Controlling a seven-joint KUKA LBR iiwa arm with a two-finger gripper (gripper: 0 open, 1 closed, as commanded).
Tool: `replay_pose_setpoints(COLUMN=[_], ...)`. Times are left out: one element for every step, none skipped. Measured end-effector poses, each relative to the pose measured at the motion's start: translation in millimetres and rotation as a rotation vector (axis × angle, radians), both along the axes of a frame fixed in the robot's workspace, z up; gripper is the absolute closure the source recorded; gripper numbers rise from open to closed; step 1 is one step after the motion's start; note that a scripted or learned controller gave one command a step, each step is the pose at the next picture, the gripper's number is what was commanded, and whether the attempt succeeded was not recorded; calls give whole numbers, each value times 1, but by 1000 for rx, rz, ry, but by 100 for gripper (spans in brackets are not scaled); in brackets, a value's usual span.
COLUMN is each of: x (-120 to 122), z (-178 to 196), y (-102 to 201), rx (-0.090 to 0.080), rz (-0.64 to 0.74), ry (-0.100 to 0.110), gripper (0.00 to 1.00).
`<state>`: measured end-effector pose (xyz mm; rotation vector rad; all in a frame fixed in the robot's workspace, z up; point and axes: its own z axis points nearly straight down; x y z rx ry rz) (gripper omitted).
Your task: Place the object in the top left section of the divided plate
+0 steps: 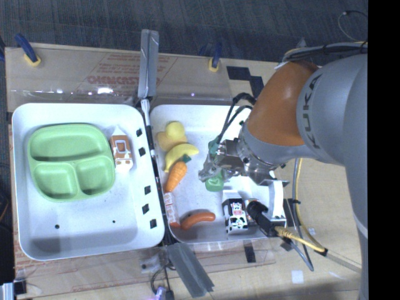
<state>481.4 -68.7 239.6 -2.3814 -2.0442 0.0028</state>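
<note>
While the hand hovers over the right bin, grip state unclear, a green object sits below it; the divided plate lies well apart, unobstructed.

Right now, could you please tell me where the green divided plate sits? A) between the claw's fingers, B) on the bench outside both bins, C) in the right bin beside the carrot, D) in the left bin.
D: the green divided plate lies flat in the left bin, next to a small orange-and-white box, while the carrot lies in the right bin.
</note>
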Motion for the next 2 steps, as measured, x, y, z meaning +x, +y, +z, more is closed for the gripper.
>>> replay_pose_setpoints(x=[-4, -3], z=[-13, -22], y=[78, 152], rx=[0, 0], rz=[-81, 93], ry=[1, 4], gripper=[100, 100])
